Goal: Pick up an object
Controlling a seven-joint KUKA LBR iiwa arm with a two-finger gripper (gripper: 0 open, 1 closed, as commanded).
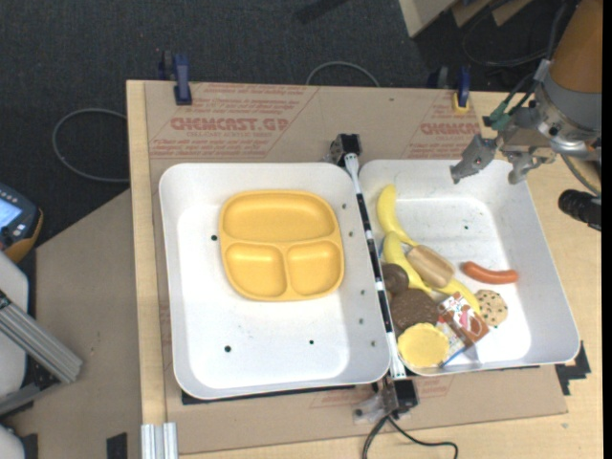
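Gripper (497, 161) hangs above far edge of right bin (535, 256), fingers spread apart, nothing between them. Food pile lies well apart, along bin's left side: banana (387, 208), sausage (490, 274), cookie (491, 306). Yellow divided tray (281, 243) sits in left bin (191, 285).

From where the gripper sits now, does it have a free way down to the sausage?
Probably yes. The gripper hangs open above the right bin's far edge, and the sausage lies by itself on bare bin floor, apart from the banana and the cookie.
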